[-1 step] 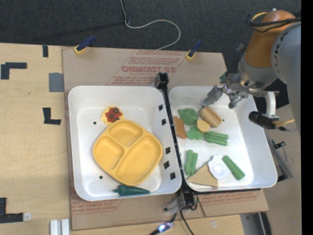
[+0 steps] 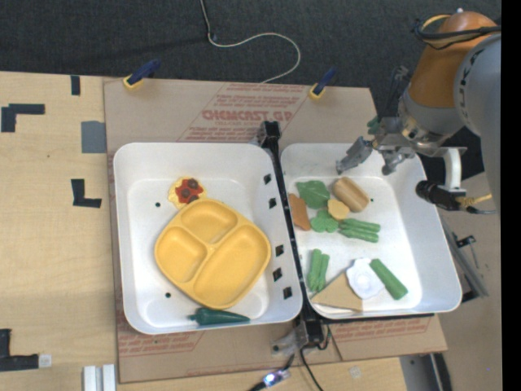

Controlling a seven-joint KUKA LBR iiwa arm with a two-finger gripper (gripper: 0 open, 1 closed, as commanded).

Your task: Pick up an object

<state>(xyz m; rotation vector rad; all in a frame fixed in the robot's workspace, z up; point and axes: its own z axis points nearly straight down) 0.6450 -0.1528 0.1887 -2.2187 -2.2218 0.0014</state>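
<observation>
Hand (image 2: 370, 155) hovers over the back edge of the right bin (image 2: 431, 251), two fingers spread wide, nothing between them. Arm comes in from the right, orange band above the wrist.

No object picked yet. Candidates are all in the right bin: bun (image 2: 351, 192) closest to the hand, just in front of it; green leaf (image 2: 313, 191) to its left; sausage (image 2: 299, 213) by the divider; beans (image 2: 359, 231) mid-bin; egg (image 2: 364, 280) and a green stick (image 2: 389, 278) near the front, a sandwich wedge (image 2: 335, 298) at the front wall.

My pick: the bun. It's near, chunky, and stands proud of the floor, so the fingers get real purchase. But it touches a yellow piece (image 2: 338, 209) and sits just beside the leaf, so I'd turn the fingers to close across its short axis, with the tips landing on bare bin floor on either side, not on the neighbours.

Descent: straight down, centred on the bun, keep the spread until the tips are below its widest part, then close. Lift vertical, check for something between the fingers before calling it.

Avoid the flat stuff: egg and leaf will likely slip out. Left bin (image 2: 134, 218) holds a yellow plate (image 2: 213, 252), a pizza piece (image 2: 187, 191) and a pepper (image 2: 220, 318); further reach, no reason to go there.
</observation>
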